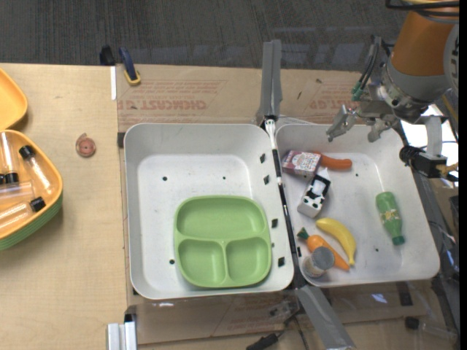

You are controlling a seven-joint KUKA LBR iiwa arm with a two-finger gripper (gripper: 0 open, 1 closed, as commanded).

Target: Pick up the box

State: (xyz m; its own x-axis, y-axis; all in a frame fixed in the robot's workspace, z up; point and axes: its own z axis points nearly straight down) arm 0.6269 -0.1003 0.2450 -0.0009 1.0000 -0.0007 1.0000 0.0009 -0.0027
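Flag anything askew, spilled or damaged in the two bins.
Nothing looks spilled or broken. In the right white bin, the green plastic bottle lies on its side, and the pink-and-white box sits slightly askew beside the orange sausage.

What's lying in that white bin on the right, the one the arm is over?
The right bin holds a pink box, a sausage, a black-and-white carton, a banana, a carrot, a small can and a green bottle. Nothing there looks covered.
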